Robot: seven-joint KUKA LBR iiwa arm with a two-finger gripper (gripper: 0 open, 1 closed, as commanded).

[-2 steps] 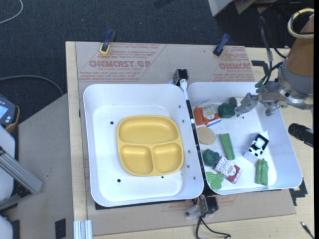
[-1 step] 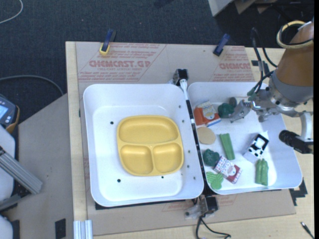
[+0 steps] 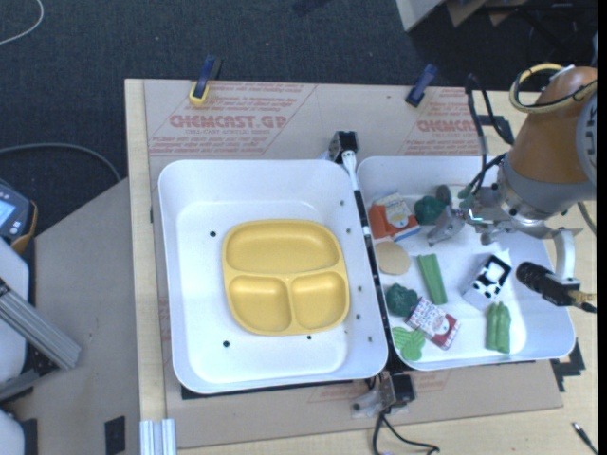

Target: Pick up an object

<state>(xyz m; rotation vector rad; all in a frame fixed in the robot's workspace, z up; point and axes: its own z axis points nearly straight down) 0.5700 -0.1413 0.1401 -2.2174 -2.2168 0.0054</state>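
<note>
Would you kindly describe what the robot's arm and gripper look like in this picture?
The arm is a rounded grey body with a broad orange band above the wrist. Black cables run along it, and a yellowish loop sits at its top. The gripper is small, dark grey metal.

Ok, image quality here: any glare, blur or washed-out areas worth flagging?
Camera view: even overhead light with soft shadows; the left bin is bright white but its rim stays readable; the yellow tray is sharp; the small items in the right bin look soft and low in detail, and the gripper is slightly smeared.
</note>
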